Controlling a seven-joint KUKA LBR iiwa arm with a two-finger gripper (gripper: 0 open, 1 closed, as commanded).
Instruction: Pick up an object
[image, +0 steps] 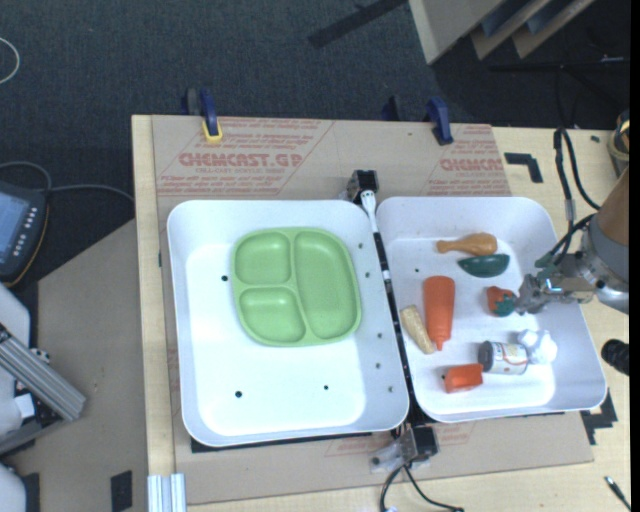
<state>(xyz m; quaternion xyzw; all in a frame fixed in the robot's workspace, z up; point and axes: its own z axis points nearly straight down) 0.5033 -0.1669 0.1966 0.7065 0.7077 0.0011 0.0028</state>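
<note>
The right bin (560, 385) holds several small toys. An orange carrot (438, 308) lies upright near its middle, with a beige piece (418, 330) at its left. A tan drumstick (468, 243) and a dark green piece (484, 265) lie at the back. A small red and green item (500, 299) sits right beside my gripper (528, 293), which hangs low over the bin's right side. I cannot tell whether the gripper touches that item. In front lie a small can-like object (505, 357) and a red-orange piece (463, 377).
The left bin (190, 330) holds a light green divided plate (297, 286). A black divider (383, 280) runs between the two bins. The arm (610, 250) enters from the right over the right bin's edge. Blue clamps (438, 118) sit on the bench's back edge.
</note>
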